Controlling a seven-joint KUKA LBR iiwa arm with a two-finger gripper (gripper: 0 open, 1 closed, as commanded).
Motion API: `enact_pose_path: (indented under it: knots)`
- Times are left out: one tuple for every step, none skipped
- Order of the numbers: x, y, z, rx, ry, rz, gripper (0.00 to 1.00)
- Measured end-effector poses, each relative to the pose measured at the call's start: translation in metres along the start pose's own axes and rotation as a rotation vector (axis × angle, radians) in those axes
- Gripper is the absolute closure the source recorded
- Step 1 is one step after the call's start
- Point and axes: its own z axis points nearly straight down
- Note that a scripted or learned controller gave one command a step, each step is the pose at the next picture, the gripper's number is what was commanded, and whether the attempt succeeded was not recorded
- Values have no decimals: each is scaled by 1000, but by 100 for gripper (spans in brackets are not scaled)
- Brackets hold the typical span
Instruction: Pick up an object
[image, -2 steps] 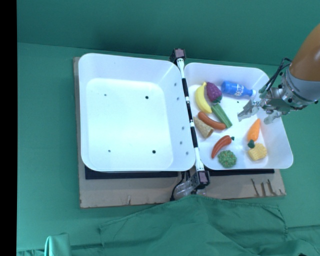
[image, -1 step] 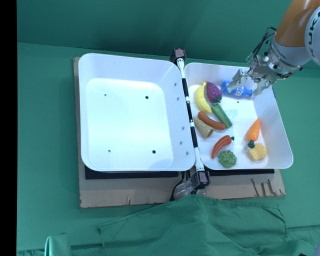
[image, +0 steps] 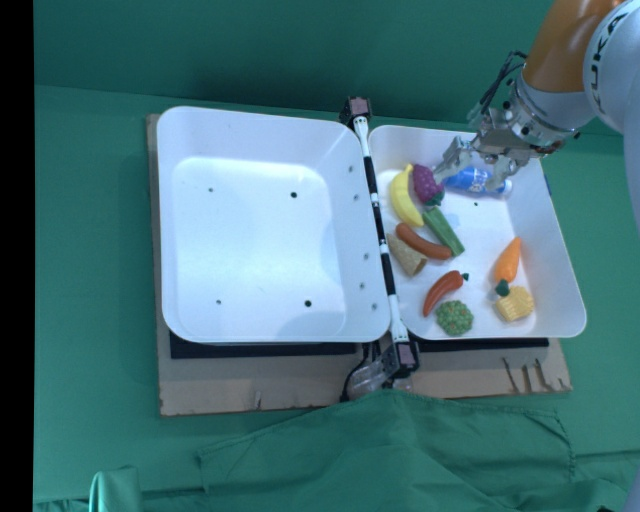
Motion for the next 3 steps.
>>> enact_pose_path:
  knots:
    - [-1, 0, 0, -1, -1, 2, 0]
    - [-1, 0, 0, -1, -1, 2, 0]
    - [-1, 0, 0, -1, -1, 2, 0]
